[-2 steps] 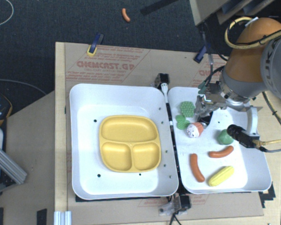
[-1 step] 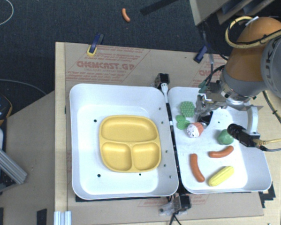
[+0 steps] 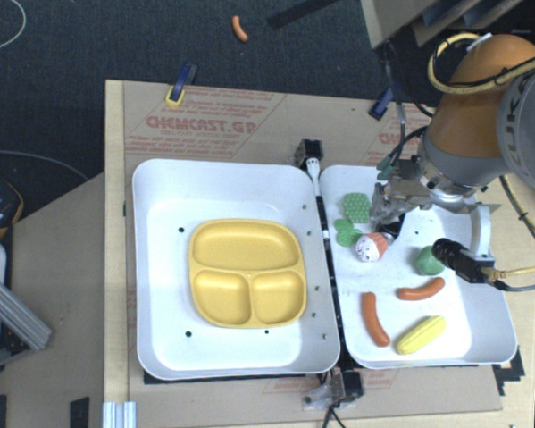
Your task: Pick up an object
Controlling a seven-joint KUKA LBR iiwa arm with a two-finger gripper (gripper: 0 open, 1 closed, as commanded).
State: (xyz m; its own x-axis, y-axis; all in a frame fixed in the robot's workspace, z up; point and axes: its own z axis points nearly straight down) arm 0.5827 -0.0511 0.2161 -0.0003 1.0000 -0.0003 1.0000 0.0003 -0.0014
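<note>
An object to pick has not been lifted, as far as the view shows: every toy lies on the floor of the right bin (image 3: 489, 341). The gripper (image 3: 385, 220) is low over that bin's far-left part, and whether it is clenched or released cannot be told, since the wrist hides it. Just beneath and to the near side of it lies a small white-and-pink toy (image 3: 369, 248), the likeliest target, though contact cannot be confirmed. To its left sit a green dotted piece (image 3: 356, 205) and a green leafy piece (image 3: 345, 231). Further right is a green chunk (image 3: 427, 259), with a black part of the arm beside it. Nearer the camera lie two orange sausages, one (image 3: 421, 290) roughly crosswise, the other (image 3: 375, 318) pointing near-far, and a yellow corn cob (image 3: 420, 334) at the near right. The left bin (image 3: 161, 203) holds a yellow divided tray (image 3: 246, 272). Judged from this, the task is at the reaching stage; closing, securing and lifting remain.
</note>
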